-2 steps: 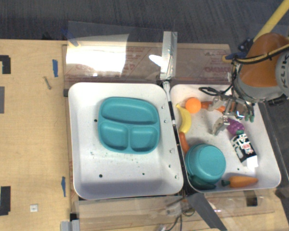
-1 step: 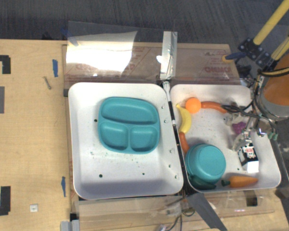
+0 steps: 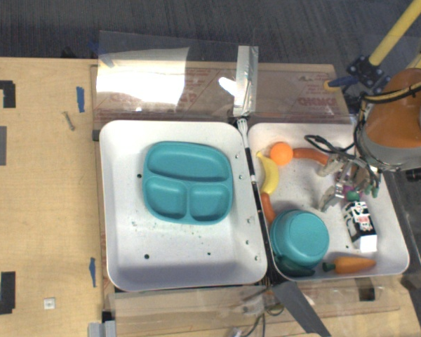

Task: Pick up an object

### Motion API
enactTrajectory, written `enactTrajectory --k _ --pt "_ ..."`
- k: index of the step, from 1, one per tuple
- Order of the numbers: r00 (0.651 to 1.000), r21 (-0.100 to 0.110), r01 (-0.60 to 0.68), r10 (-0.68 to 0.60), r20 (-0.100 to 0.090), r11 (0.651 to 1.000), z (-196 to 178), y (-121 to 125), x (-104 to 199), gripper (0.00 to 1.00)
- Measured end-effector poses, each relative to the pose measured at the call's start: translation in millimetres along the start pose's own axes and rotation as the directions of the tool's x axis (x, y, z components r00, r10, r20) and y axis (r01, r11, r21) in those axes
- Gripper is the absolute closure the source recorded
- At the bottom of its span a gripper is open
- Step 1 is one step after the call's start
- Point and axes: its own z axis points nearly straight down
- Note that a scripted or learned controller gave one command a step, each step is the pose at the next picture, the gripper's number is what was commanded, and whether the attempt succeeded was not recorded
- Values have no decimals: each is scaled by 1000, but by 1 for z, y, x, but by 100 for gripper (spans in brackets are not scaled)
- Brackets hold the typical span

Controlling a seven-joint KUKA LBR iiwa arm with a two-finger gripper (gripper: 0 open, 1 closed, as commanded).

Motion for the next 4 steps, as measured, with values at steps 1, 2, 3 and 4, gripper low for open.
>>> enactTrajectory --k 1,2,3,4 --pt "976 -7 -216 216 -8 976 -1 -58 67 0" --pt "962 -3 -272 272 -1 962 -2 -61 91 0" --pt "999 2 -44 44 -4 999 -12 -75 92 0" --pt "972 0 235 -235 -2 972 -19 -75 91 0"
